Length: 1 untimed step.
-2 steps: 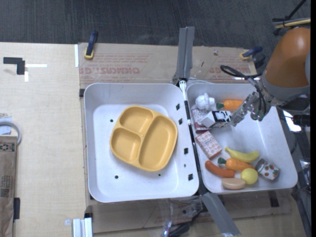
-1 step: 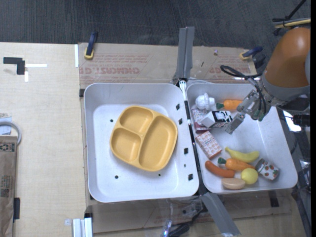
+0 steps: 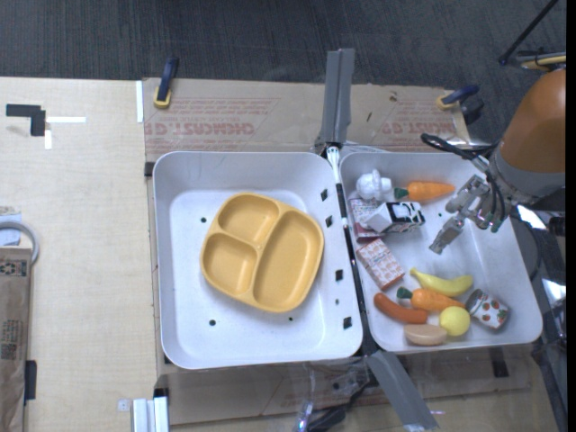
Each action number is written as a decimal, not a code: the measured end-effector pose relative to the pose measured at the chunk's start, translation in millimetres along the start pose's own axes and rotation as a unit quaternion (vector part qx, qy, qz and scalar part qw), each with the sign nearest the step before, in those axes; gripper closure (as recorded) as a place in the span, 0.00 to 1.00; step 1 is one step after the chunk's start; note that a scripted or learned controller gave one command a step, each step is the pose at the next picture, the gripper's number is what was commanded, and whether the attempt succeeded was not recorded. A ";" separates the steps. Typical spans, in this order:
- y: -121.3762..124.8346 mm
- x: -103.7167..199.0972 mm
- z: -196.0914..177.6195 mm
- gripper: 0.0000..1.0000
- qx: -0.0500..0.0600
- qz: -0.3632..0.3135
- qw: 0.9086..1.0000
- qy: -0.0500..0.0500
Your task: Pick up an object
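The right bin (image 3: 522, 268) holds several toy foods. At its back lie a white item (image 3: 372, 185), a carrot (image 3: 430, 189) and a black-and-white carton (image 3: 405, 216). A pink box (image 3: 380, 264) lies by the left wall. Toward the front are a banana (image 3: 441, 283), a sausage (image 3: 400, 309), a lemon (image 3: 454, 320) and a strawberry-print box (image 3: 488, 310). My gripper (image 3: 454, 219) hangs over the bin's right middle, just right of the carton. Its fingers (image 3: 445, 238) are open with nothing between them.
The left bin (image 3: 180, 241) holds a yellow divided plate (image 3: 263, 252). A grey divider bar (image 3: 338, 97) runs between the bins at the back. Clamps (image 3: 165, 81) sit on the cardboard behind the bins. Bare white floor lies in the right bin under and right of the gripper.
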<state>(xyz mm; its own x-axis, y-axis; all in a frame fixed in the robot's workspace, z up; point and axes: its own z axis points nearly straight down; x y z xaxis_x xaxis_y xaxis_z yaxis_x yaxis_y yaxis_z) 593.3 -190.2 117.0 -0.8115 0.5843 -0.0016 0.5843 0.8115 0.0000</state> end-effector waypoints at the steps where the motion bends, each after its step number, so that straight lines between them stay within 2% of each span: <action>1: 52.7 -10.3 26.9 0.00 0.006 0.106 0.994 0.006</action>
<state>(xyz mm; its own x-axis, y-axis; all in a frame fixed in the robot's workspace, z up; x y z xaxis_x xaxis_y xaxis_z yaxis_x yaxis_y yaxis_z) 632.5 -153.5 90.2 -0.6695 0.7427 0.0096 0.7426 0.6696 -0.0123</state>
